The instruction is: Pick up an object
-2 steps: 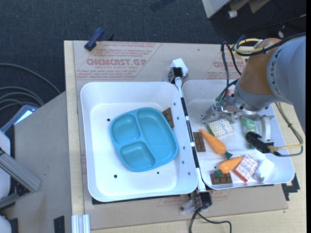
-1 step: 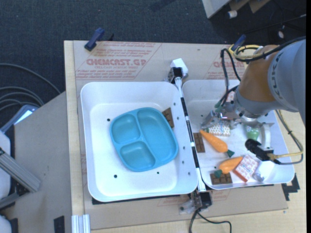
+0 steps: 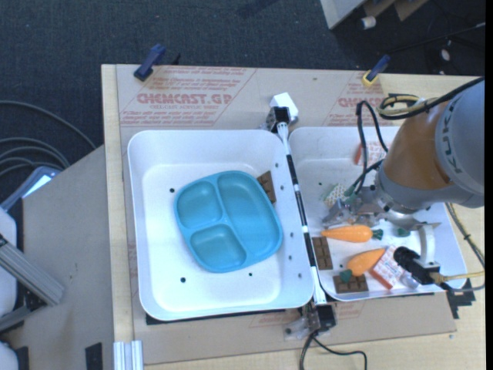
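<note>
The robot's grey arm [image 3: 431,156], orange-banded above the wrist, reaches in from the right and hangs over the right bin [image 3: 323,141] on the bench [image 3: 192,91]. Its gripper [image 3: 360,204] is low among the clutter there, and whether its grip is released or clenched cannot be told from this angle. Just below the gripper lies a carrot [image 3: 350,234], the likeliest pick. It rests crosswise near the bin's left wall with its green top pointing right. A second carrot [image 3: 366,260] sits near it, toward the front rim, beside a red-and-white packet [image 3: 389,274] and a brown block [image 3: 350,282]. A small speckled item [image 3: 335,195] lies just left of the gripper. The left bin [image 3: 154,176] holds a blue divided plate [image 3: 227,220], well apart from the action.

To lift the carrot cleanly, the gripper would probably need to straddle its thicker middle across the short width, come down level, and close squarely. Closing on the tapered tip risks the carrot rolling or squirting free. The nearby wall and the speckled item leave little room on the left.
</note>
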Robot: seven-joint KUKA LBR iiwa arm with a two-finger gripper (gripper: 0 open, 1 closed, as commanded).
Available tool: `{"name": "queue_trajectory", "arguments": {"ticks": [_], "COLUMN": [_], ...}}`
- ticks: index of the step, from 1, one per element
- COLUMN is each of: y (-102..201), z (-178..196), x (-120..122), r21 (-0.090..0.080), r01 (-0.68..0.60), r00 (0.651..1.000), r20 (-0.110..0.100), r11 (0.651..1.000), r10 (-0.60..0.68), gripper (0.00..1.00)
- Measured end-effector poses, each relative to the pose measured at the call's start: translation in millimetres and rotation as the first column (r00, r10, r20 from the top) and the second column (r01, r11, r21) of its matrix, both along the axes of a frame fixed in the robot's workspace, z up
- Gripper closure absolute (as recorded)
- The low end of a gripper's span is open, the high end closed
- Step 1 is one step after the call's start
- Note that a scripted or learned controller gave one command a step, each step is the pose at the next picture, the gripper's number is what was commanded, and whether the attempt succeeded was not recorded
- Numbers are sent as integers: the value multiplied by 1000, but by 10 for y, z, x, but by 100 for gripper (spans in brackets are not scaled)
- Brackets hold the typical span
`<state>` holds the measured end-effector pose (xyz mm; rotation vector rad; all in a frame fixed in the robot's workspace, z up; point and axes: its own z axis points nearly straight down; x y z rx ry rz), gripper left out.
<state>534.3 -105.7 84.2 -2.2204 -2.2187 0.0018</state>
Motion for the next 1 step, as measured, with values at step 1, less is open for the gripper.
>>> {"name": "queue_trajectory", "arguments": {"ticks": [1], "y": [-273], "z": [8], "x": [845], "r21": [-1], "r01": [-1], "r00": [1000], "r20": [4], "r11": [1000], "r10": [1], "gripper": [0]}}
